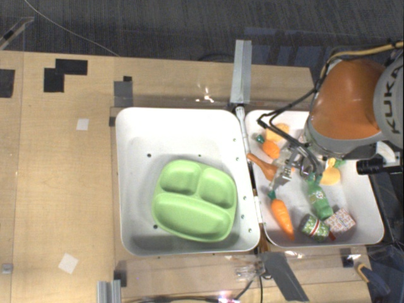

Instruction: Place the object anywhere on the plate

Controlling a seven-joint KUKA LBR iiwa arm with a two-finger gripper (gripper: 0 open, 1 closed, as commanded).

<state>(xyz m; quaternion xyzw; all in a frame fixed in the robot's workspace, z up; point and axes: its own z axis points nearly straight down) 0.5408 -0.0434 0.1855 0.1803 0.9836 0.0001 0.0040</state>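
A green plate point(194, 200) with three compartments lies in the left bin point(136, 169), toward that bin's near side, slightly turned. Its surface is a soft lime green with raised dividers: two smaller sections on the far side and one long section on the near side. Nothing lies on it.

The right bin point(372, 229) holds a scatter of toy foods. A carrot point(281, 214) lies near the bin's left wall, orange and tapered, with a small green tuft at its far end; it rests on the bin floor, pointing toward the near right. Farther back sits another orange piece point(271, 148) next to a yellow-orange one point(279, 131). An orange-brown spoon-like shape point(261, 163) leans over the wall between the two bins. On the near right lie a green bottle-like item point(318, 199), a green and red can point(314, 227) and a small patterned box point(341, 220), close together. A yellow piece point(331, 176) shows just beside the arm.

The arm point(350, 103) hangs over the right bin, its orange band large in the view. The gripper point(285, 169) points down and to the left, just above the carrot's green end; whether it is open or closed cannot be told, and no object is seen held in it.
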